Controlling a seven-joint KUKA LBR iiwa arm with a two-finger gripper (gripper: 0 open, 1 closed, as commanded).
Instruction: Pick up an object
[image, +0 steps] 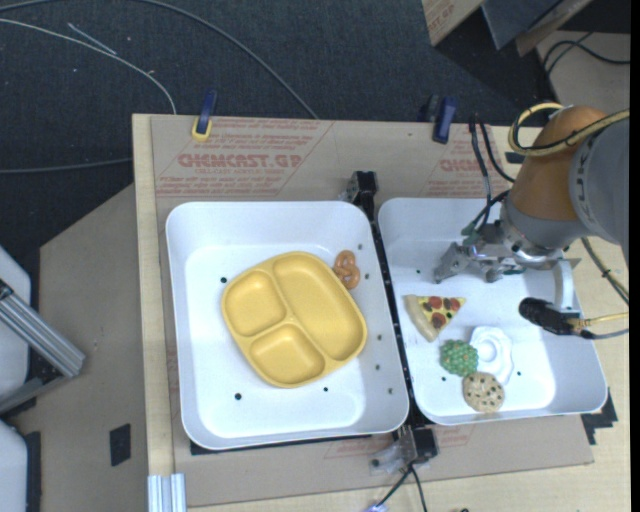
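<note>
Grey gripper (462, 262) hovers in the right bin (420, 225), jaw state I cannot tell; pizza slice (435, 313) lies just below-left, tip pointing down.

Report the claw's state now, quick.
Claw: over the right bin, above the pizza slice; open or shut cannot be told, nothing seen held.

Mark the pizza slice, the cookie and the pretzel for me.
pizza slice (436, 314), camera view, middle of its topping.
cookie (484, 392), camera view, centre of its face.
pretzel (347, 268), camera view, its middle.
</note>
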